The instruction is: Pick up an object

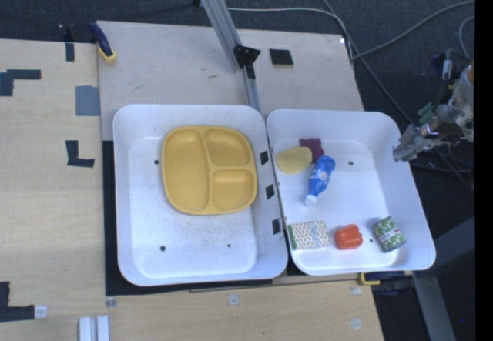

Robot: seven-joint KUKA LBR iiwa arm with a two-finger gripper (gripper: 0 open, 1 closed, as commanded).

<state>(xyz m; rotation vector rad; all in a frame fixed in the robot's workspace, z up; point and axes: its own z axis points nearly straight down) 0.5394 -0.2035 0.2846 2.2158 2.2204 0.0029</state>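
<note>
the landmark is the right bin (400,178), a shallow white tray on the table (177,62). along its near edge sits a row of three things: a green-and-white patterned packet (308,235) at the near left corner, an orange-red piece (348,237) just right of it, and a small green can (389,233) toward the near right corner, tilted. the three lie close but apart from each other.

farther in, toward the left-centre of that bin, a blue and white bottle (318,178) lies on its side, cap end pointing to the near side. a yellow lump (293,160) lies just left of the bottle's far end, near the bin's left wall. a dark purple thing (311,147) sits just behind the yellow lump and bottle, touching or nearly touching them; i cannot tell which.

left of the right bin, edge to edge with it, is the left bin (139,201), bearing a yellow divided plate (208,170) in its far half.

the fingers (408,143) hang over the right bin's far right rim, outside the cluster of things and well apart from the bottle. nothing shows between them; whether they are spread or pressed together i cannot tell, the picture is too blurred there.
</note>
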